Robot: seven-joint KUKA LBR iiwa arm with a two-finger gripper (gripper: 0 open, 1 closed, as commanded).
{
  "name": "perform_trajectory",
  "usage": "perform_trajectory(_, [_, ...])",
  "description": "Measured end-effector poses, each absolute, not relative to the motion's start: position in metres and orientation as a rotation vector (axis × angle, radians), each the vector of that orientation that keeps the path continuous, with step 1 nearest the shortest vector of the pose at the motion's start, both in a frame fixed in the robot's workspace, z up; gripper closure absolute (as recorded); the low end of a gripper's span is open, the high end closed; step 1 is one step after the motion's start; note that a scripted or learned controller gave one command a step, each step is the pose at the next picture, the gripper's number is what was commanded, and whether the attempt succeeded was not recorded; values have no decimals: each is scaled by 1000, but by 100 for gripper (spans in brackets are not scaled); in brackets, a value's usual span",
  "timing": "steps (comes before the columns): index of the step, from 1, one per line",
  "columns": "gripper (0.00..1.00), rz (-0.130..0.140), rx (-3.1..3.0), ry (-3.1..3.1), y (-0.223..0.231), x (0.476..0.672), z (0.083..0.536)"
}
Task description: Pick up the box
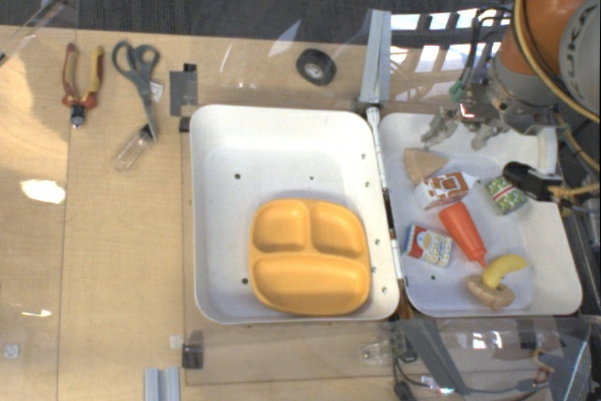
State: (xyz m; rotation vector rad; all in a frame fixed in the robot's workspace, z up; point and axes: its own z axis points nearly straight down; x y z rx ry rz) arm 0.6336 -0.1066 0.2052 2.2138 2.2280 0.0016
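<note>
Both white bins look like smooth, slightly glossy plastic, the yellow divided tray a matt plastic, the bench pale wood under a reflective clear sheet, and the scissors bare metal blades.

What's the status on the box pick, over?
End effector above right bin's far edge, nothing in it. Box lies flat near bin's left wall, untouched. Carrot right beside it, crowding that side.
</note>
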Motion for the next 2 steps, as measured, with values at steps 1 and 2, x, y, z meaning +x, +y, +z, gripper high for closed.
perform_trajectory(1, [0,39,2096,2289,-118,603,123])
perform_trajectory(2, [0,52,1908,2401,-104,544,111])
